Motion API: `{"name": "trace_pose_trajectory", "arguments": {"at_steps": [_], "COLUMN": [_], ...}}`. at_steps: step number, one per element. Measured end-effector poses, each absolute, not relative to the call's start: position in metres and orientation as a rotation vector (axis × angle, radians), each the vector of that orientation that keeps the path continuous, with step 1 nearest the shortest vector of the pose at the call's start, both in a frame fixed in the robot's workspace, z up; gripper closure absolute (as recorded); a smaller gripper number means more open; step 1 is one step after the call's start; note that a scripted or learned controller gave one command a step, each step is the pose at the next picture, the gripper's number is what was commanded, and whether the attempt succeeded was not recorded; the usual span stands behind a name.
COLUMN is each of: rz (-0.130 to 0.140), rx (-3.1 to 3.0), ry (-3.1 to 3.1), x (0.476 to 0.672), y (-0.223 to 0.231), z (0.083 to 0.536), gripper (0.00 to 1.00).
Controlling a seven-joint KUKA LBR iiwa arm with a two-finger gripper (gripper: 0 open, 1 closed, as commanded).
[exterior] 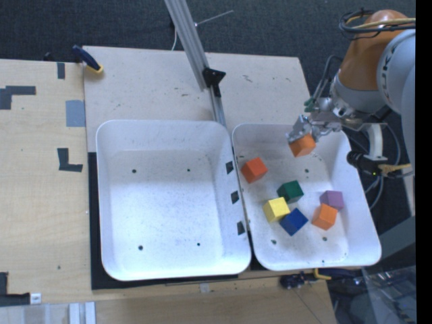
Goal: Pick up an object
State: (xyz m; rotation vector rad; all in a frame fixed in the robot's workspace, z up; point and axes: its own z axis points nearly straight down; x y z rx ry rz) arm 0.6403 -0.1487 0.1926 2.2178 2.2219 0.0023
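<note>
My gripper (302, 139) hangs over the back part of the right bin (358, 201), shut on an orange cube (304, 145) that it holds above the bin floor. Below it in the same bin lie another orange cube (254, 169), a green cube (291, 191), a yellow cube (276, 208), a blue cube (293, 221), a purple cube (331, 198) and one more orange cube (325, 217).
The left bin (108, 181) stands beside the right one, sharing a middle wall. A slanted metal pole (192, 42) runs down to the bins' back edge. The grey and orange arm (378, 52) enters from the right, with cables beside the right bin.
</note>
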Motion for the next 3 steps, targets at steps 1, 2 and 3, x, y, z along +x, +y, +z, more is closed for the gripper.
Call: {"name": "trace_pose_trajectory", "arguments": {"at_steps": [1,2,3], "rz": [-0.003,-0.001,-0.003], "rx": [2.220,2.216,2.218], "ry": [2.223,2.232,2.231], "x": [0.640,0.637,0.635], "y": [-0.139,-0.074,-0.027], "z": [0.244,0.241,0.230], "gripper": [1.00,1.00,1.00]}}
